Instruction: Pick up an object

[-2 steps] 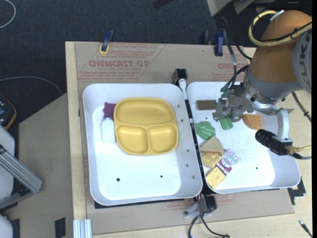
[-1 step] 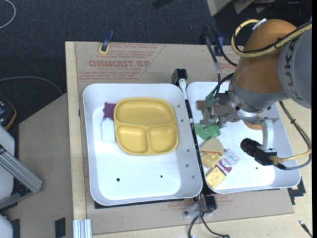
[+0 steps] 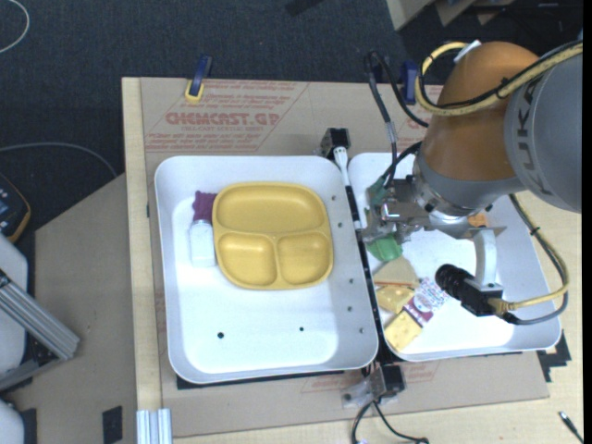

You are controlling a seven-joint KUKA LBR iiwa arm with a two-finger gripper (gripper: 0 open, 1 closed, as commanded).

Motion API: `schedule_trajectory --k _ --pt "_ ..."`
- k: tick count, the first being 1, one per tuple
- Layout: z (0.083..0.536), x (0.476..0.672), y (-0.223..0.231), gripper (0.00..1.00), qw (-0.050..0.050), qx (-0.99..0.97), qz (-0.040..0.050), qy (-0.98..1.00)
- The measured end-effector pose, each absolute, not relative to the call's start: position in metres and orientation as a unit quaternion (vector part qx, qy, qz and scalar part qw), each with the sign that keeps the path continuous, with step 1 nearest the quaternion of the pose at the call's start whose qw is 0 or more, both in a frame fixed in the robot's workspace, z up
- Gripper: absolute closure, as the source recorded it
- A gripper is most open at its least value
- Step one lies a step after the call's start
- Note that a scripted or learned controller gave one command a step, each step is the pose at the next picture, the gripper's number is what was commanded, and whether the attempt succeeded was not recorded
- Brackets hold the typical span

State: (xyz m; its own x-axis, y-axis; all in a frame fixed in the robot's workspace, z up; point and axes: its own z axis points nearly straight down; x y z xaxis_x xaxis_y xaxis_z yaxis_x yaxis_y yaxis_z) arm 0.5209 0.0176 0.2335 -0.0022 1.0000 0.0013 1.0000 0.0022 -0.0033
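The green piece (image 3: 383,248) looks like the likeliest pick. It lies in the right bin (image 3: 538,276), tight against that bin's left wall, near the middle of the tabletop (image 3: 240,109). The tool (image 3: 380,216) hangs just over it. It looks small and light to me, probably soft or thin plastic, so it should lift easily but could slide or crumple. I would take it across its narrow width, on the side away from the wall, because the wall leaves little room on the other side. Whether the tool is open or closed I cannot tell, as the wrist hides it from above.

Close around the green piece the right bin is crowded. A pale yellow wedge (image 3: 394,272) touches or nearly touches it on the side toward the tabletop's front edge. A second yellow block (image 3: 403,327) sits farther that way, close to the bin's front-left corner. A small packet (image 3: 427,298) with purple print lies between and just beside them — any of these could get nudged or caught along with the green piece.

The left bin (image 3: 268,336) fills the tabletop's left half. It holds a yellow divided plate (image 3: 273,234) toward its back. A purple item (image 3: 203,204) and a white item (image 3: 200,245) are tucked against the plate's left rim.
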Motion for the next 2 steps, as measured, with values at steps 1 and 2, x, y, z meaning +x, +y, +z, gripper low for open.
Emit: schedule_trajectory --k 1,2 --pt "0.2222 0.5289 0.0236 1.00 0.002 -0.707 0.0013 -0.707" --pt "0.2293 0.5289 0.0214 1.00 0.000 -0.707 -0.0005 -0.707"
